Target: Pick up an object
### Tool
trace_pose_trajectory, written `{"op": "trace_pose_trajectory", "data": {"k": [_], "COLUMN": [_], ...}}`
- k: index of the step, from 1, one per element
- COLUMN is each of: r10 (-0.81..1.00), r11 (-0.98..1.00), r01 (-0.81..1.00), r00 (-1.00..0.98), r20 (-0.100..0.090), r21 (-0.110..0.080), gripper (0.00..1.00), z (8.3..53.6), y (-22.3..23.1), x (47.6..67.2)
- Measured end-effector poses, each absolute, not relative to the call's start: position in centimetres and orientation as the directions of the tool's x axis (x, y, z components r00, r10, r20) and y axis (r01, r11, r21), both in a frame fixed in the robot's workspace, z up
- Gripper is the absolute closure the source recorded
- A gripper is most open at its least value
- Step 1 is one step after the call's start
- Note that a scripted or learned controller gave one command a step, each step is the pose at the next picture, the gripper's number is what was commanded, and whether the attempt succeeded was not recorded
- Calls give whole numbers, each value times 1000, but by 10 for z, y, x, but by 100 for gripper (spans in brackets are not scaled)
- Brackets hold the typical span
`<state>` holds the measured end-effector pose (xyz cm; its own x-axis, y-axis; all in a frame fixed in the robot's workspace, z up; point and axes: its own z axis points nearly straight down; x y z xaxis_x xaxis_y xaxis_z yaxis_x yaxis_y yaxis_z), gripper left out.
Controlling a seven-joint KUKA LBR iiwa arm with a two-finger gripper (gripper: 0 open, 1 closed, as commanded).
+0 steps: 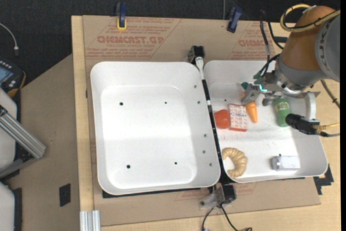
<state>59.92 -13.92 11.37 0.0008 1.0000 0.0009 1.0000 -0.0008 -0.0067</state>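
Observation:
My gripper (254,97) hangs low over the right bin (303,170), at its far middle, with the grey arm and its orange band (303,35) rising to the right. An orange carrot-shaped toy (252,111) lies just under and in front of the gripper. Left of it lie a red-and-white packet (238,117) and a red round piece (221,118). A green bottle (281,111) lies to the carrot's right, partly under the wrist. Nothing shows held in the gripper.
A tan croissant (235,161) lies at the right bin's near left corner and a small white block (285,162) near its front edge. The left bin (102,116) adjoins along a black seam (208,111). Blue clamps (121,16) hold the cardboard's far edge.

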Motion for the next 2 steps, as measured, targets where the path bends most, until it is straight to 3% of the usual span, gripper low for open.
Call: {"op": "trace_pose_trajectory", "data": {"k": [1,2], "r10": [1000,1000], "r11": [-1,-1], "r01": [1000,1000], "r00": [1,1], "r20": [0,1], "r21": [-7,-8], "gripper": [100,0], "z": [122,121], "y": [-139,-139], "x": [600,600]}}
